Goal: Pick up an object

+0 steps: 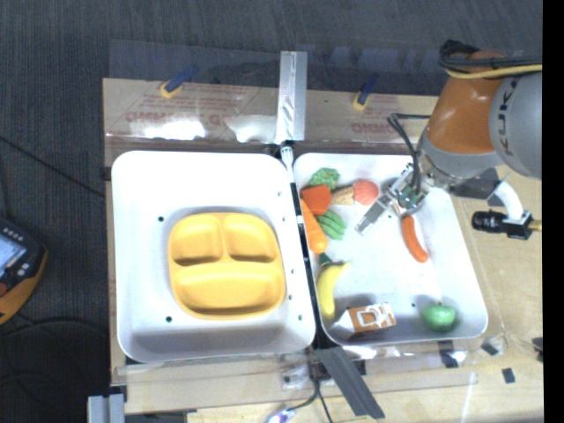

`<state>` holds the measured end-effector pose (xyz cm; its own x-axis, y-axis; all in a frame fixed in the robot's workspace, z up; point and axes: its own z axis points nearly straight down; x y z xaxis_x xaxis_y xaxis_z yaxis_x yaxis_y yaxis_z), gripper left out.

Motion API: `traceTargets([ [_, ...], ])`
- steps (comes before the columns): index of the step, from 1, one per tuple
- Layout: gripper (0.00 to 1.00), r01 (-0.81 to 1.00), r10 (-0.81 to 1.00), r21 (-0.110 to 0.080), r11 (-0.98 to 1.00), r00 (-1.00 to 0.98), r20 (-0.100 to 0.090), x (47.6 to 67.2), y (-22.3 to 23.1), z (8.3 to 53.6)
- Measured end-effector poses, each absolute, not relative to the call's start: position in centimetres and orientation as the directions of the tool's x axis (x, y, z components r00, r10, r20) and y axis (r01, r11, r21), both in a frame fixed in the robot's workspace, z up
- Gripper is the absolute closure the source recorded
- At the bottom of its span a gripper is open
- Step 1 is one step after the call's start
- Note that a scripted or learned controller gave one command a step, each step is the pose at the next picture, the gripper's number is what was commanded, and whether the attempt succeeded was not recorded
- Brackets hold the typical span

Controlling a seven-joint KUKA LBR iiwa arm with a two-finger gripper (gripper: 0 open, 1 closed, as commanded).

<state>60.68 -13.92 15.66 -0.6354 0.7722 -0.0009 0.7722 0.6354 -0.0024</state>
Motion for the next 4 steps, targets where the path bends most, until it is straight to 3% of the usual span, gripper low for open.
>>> traceTargets([
  [1, 0.00, 0.774, 0.774, 0.006, 0.633, -0.633, -0.013, 62.3, -12.2, 9.2],
  [2, 0.00, 0.591, 0.591, -0.001, 0.806, -0.806, -0.001, 57.6, -15.6, 13.2],
  [3, 0.00, 0.641, 0.641, 0.007, 0.768, -0.768, -0.010, 54.9, -15.6, 9.0],
  [4, 0.00, 0.663, 0.663, 0.009, 0.749, -0.749, -0.013, 55.5, -9.6, 9.1],
])
